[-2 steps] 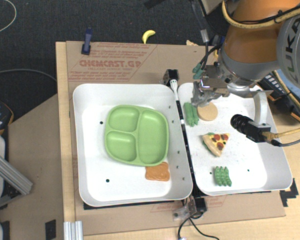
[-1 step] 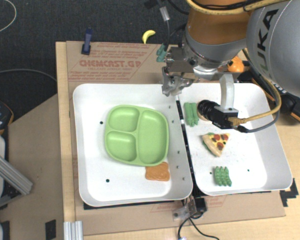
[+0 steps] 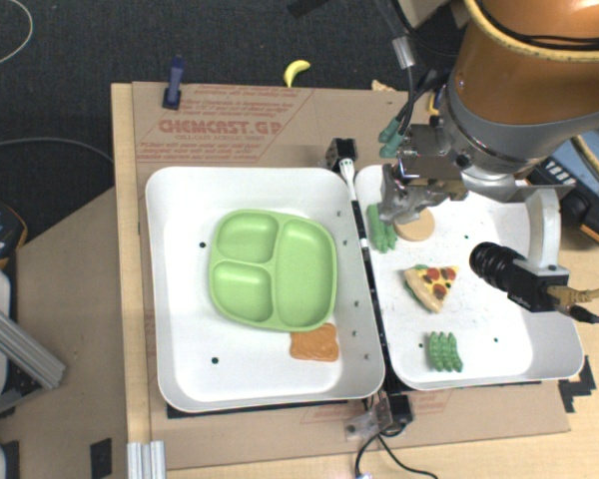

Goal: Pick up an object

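The scene is evenly and brightly lit from above. Both white bins are rendered near overexposure, with surface detail washed out. A strong highlight is seen on the orange band of the arm. Soft, short shadows are cast beneath the green tray. Slight softness is noted throughout; dark surroundings are underexposed.

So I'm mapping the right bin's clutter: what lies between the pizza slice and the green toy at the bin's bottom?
In the camera view, bare white bin floor separates the pizza slice from the green toy.
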Robot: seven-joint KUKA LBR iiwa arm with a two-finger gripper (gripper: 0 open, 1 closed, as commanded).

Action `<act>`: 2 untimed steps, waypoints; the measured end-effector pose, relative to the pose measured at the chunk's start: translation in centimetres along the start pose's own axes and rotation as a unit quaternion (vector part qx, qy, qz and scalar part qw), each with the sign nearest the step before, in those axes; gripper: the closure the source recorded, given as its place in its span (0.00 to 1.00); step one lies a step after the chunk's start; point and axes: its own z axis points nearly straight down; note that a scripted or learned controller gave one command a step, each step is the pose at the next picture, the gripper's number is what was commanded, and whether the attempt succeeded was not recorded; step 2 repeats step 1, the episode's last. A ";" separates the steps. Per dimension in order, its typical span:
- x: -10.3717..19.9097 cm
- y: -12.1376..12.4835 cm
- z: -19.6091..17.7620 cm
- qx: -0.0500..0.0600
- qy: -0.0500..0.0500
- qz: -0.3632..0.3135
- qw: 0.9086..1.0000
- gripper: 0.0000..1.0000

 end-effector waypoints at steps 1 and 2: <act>-3.3 0.1 0.3 0.002 -0.001 0.002 1.000 1.00; -3.3 0.1 0.3 0.002 -0.001 0.002 1.000 1.00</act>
